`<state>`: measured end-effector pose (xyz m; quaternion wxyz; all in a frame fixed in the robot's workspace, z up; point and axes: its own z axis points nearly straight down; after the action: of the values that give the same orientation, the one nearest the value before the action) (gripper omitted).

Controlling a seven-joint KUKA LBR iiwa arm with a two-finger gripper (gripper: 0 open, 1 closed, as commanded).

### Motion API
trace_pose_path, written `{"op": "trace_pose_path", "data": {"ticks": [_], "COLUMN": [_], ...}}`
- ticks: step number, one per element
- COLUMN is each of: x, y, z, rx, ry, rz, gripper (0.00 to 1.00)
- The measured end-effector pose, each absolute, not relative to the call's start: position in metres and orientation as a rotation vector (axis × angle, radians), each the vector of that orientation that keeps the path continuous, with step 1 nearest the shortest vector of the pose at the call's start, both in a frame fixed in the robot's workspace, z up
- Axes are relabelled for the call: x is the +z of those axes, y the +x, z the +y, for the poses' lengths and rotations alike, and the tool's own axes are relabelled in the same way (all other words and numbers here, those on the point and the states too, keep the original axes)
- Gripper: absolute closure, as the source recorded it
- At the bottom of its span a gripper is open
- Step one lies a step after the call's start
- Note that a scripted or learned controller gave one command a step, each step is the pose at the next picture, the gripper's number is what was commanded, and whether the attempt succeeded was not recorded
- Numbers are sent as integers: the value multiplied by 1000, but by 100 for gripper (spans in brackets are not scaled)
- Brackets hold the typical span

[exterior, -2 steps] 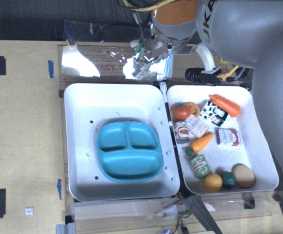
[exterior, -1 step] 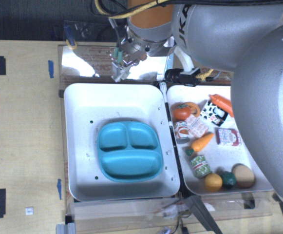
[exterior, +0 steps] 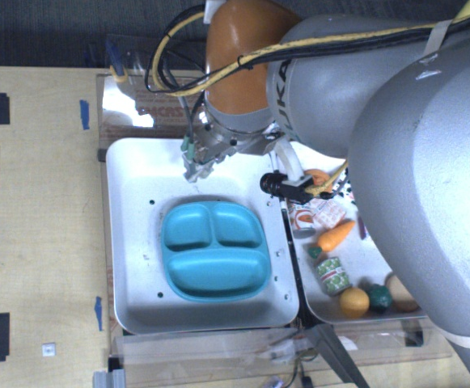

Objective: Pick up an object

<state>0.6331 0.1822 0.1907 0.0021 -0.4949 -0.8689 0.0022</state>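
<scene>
Grey arm's two-finger gripper (exterior: pixel 194 170) low over left white bin (exterior: pixel 129 217) beyond blue three-compartment plastic tray (exterior: pixel 215 249), jaw state impossible to tell, orange toy carrot (exterior: pixel 336 236), yellow fruit (exterior: pixel 353 301) in right bin (exterior: pixel 332 318)

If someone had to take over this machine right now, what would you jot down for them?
Claw: hanging over the back of the left bin; I cannot tell if it is open or shut, and nothing shows in it.
Left bin: a blue divided tray.
Right bin: a carrot, a yellow fruit, a small green can and other small toys.
Done: nothing picked up that I can see.
Left: pick an object, grip it, lift it.
</scene>
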Motion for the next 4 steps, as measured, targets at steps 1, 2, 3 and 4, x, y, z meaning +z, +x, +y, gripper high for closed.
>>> {"op": "trace_pose_path", "data": {"ticks": [1,2,3,4], "x": [298,309,321,332], "y": [668,668,670,671], "z": [202,203,204,204], "rx": [-9,-14,-21,-28], "ry": [-1175,-1175,-1175,-1175], "rz": [-2922,-2928,-2936,-2944], "gripper": [100,100,100,100]}}
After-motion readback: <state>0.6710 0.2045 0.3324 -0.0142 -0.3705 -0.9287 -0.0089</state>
